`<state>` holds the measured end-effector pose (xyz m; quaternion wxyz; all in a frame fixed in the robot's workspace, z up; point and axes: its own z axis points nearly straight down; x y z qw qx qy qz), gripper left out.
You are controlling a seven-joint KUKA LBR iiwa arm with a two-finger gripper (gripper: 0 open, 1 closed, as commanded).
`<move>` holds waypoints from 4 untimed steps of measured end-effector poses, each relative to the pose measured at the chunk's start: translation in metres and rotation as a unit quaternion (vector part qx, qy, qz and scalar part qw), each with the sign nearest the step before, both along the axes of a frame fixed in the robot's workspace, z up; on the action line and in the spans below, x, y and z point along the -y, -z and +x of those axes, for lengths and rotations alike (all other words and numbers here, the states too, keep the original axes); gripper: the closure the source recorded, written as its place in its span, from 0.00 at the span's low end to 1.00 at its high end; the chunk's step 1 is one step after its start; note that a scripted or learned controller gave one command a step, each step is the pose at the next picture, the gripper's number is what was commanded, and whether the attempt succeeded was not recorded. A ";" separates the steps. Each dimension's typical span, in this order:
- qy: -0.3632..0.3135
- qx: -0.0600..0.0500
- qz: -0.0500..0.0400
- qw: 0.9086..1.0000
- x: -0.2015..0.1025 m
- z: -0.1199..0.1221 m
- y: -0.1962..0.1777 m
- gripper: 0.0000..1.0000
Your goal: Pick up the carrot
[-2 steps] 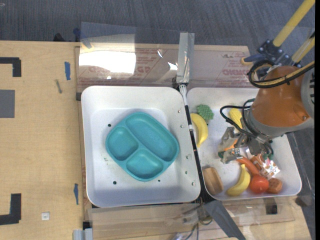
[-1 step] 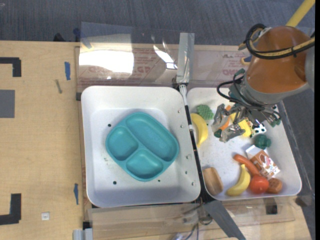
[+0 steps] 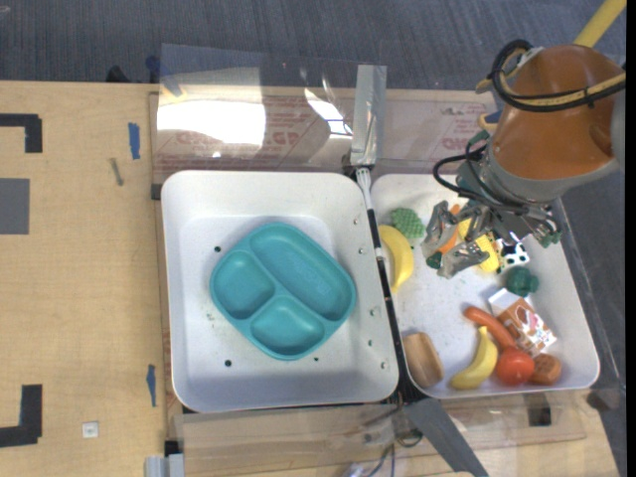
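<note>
Over the right bin (image 3: 584, 311), near its far side, the gripper (image 3: 455, 241) hangs among a crowd of toy foods. Its grey fingers (image 3: 435, 229) are closed around the carrot (image 3: 452, 235), a slim orange shaft that shows between them and runs at a slant up toward the wrist. I judge the grip narrow and close to the carrot's middle, since orange shows both above and below the metal. A yellow piece (image 3: 487, 254) lies just beside the fingers on the arm's side, so it could be nudged or carried along when the carrot rises.

The neighbours explain the tight approach. A green leafy toy (image 3: 405, 221) and a banana (image 3: 399, 251) sit just to the left, against the wall between the bins. A dark green piece (image 3: 521, 281) lies just to the right. A reddish sausage-like toy (image 3: 485, 320), a second banana (image 3: 479, 361), a tomato (image 3: 514, 368) and a bread roll (image 3: 423, 358) are well apart, at the near end. The left bin (image 3: 189, 197) holds a teal divided plate (image 3: 283, 288) and plays no part in this step.

The arm reaches in from the right, its orange band (image 3: 556, 107) bulking above the bin's far corner, with the wrist angled down and leftward. Whether the carrot has left the bin floor is hard to tell from above. A straight lift would clear the clutter best.
</note>
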<state>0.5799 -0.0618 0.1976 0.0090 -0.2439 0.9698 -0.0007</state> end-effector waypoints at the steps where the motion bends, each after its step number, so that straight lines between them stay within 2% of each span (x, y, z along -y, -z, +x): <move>1: 0.024 -0.002 -0.001 1.000 0.022 0.036 -0.049 1.00; 2: 0.071 -0.001 0.000 0.997 0.046 0.089 -0.132 1.00; 3: 0.106 -0.006 0.000 0.994 0.030 0.033 -0.109 1.00; 4: 0.107 -0.001 0.001 0.994 0.029 0.035 -0.122 1.00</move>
